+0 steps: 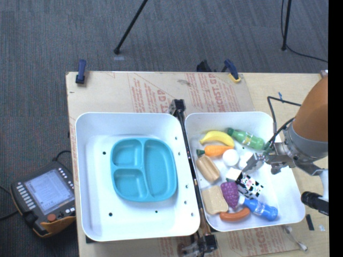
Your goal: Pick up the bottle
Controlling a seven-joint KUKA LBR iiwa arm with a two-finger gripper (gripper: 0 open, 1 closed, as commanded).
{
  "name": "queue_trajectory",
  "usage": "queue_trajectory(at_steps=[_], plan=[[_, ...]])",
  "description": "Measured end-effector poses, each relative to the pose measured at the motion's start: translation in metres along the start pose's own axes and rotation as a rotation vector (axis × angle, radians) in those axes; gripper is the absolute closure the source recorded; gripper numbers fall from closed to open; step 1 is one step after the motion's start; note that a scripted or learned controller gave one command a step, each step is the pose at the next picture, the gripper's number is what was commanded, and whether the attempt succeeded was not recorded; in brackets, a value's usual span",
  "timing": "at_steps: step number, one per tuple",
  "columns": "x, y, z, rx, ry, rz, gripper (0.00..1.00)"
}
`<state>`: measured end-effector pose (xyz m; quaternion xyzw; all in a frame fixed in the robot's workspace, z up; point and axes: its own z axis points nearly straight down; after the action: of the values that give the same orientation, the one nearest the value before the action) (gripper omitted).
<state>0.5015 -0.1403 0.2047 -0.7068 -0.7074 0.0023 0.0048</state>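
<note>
Your bottle point(246, 138) lies on its side at the upper right of the right bin point(278, 123), green and clear, its dark green cap toward the banana point(216, 138) and its other end near the bin's right wall. It looks a light, stiff plastic toy with a smooth round body, so I judge it apt to roll or slip; take it across the middle of its body, not along its length. The pincer point(254, 165) hangs just below it, at center right of the frame, above the toys, and I cannot tell whether it is spread or pressed together.
</note>
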Motion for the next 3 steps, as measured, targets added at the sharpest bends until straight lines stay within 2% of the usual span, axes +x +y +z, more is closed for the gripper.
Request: queue_trajectory(at_steps=[1, 2, 3], plan=[[0.0, 0.0, -0.006, 0.008, 0.003, 0.001, 1.0], [0.073, -0.025, -0.047, -0.001, -0.002, -0.182, 1.0], [0.12, -0.025, -0.114, -0.003, -0.004, -0.217, 1.0]])
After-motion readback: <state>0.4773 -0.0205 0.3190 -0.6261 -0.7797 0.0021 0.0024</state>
